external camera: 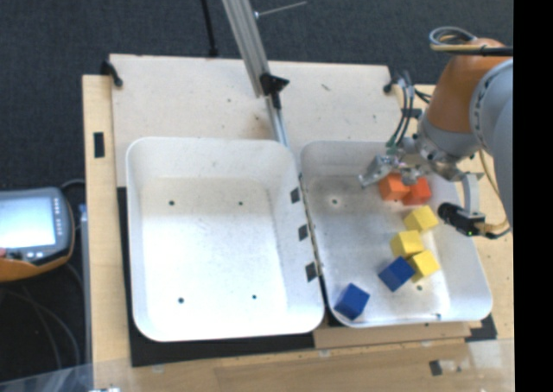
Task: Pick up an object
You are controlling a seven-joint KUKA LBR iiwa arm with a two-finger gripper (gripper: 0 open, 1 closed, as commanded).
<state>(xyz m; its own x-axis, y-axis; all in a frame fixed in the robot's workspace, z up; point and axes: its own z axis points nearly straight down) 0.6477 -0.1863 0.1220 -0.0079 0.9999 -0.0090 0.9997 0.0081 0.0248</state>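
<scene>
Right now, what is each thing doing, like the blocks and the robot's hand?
hand: low in the right bin, over the orange block
orange block: under the hand, grip unclear
yellow blocks: three, resting in the right bin
blue blocks: two, resting near the front
left bin: sitting flat

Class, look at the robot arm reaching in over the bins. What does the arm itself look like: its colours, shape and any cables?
The arm is rounded and bulky, grey with an orange band above the wrist. Thin green and dark cables run down beside the wrist. The gripper is a small grey metal part, with a black piece sticking out below it.
</scene>
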